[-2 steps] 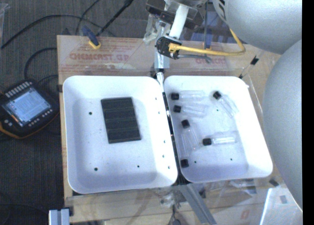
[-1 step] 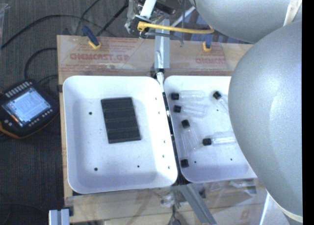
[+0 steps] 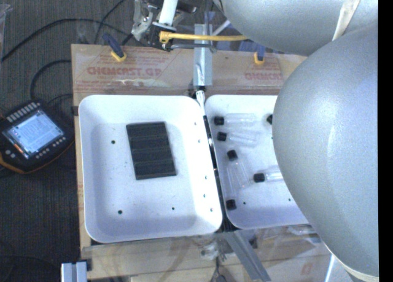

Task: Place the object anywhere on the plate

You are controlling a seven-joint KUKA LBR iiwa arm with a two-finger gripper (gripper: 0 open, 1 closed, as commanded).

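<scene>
A black ridged plate [image 3: 150,150] lies flat in the left white bin [image 3: 92,170], slightly left of its middle. In the right bin [image 3: 245,213] lie several clear tubes with black caps [image 3: 239,128], spread over its left half. The grey arm [image 3: 325,121] looms over the right side and hides the rest of that bin. My gripper [image 3: 147,19] is at the top of the view, beyond the back edge of the bench, far from both the plate and the tubes. I see nothing in it.
A control pendant [image 3: 31,133] with a lit screen lies on the floor at the left. Clamps [image 3: 113,47] hold the board at the back. A metal bracket [image 3: 201,66] stands between the bins' far ends, and a yellow cable [image 3: 202,38] runs above it.
</scene>
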